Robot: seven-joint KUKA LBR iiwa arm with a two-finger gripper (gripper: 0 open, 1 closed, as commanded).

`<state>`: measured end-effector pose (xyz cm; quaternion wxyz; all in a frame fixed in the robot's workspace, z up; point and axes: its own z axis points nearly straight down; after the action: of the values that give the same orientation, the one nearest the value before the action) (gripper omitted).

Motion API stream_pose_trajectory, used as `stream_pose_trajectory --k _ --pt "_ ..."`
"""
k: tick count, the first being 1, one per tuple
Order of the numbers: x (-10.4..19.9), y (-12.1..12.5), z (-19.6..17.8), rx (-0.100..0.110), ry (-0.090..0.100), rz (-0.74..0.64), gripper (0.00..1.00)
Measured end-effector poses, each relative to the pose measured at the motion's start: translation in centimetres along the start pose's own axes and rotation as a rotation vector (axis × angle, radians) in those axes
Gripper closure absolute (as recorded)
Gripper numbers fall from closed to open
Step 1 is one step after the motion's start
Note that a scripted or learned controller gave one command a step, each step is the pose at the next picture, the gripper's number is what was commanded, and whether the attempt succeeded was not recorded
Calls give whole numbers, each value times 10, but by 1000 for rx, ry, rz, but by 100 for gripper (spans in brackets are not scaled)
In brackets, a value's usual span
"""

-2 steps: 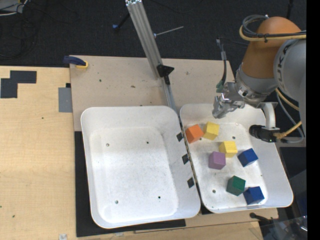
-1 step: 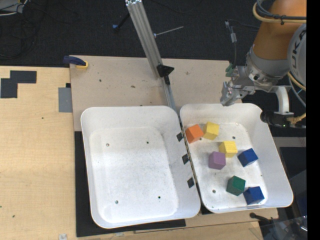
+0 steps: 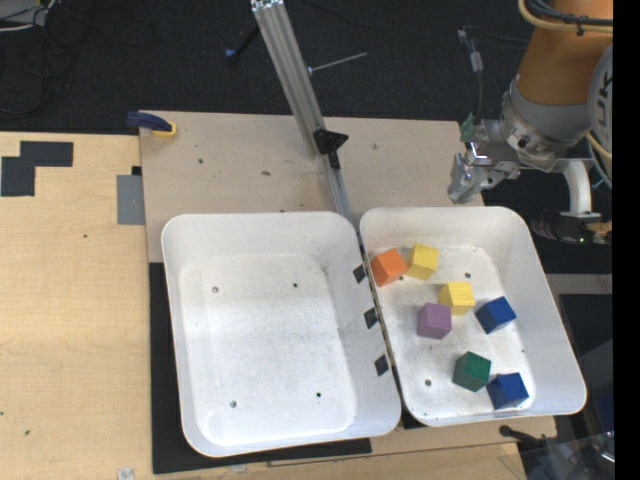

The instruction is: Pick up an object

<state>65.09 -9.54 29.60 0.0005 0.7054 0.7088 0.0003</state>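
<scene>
Since my gripper (image 3: 470, 183) is hovering just past the far rim of the right bin (image 3: 545, 268), can't tell its state from here, the closest grab is the yellow cube (image 3: 423, 260), down-left beside the orange cube (image 3: 389, 265).

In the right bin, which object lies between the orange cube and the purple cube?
In the camera view, no object lies between the orange cube and the purple cube: bare white bin floor. A yellow cube sits just right of the orange one, off that line.
</scene>
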Motion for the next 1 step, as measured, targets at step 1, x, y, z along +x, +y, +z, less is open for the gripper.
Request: stream_pose_trajectory --k 1 --pt "45 -5 7 5 2 2 100"
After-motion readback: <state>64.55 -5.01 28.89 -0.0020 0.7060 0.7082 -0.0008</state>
